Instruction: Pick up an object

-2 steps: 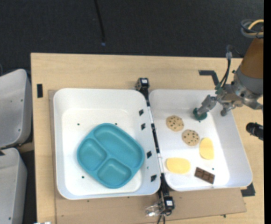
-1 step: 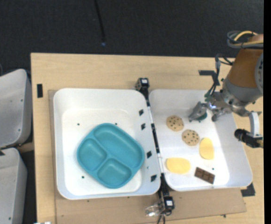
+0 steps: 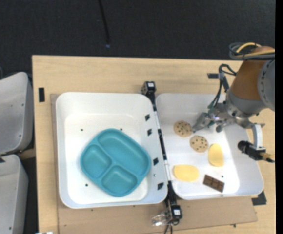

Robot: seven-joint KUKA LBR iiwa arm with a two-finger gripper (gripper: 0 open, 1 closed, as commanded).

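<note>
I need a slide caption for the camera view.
Claw above right bin near two cookies; blue tray in left bin.

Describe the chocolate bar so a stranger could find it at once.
Go to the right white bin, the one holding the food pieces. At its near edge, right of the pale yellow oval, lies the chocolate bar. It is the only dark brown, rectangular piece; its neighbours are round or yellow.

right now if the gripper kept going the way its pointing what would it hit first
The gripper points toward the view's left and slightly down, so the upper cookie in the right bin looks first in its line. Height is hard to judge from above; it might pass over it.
</note>
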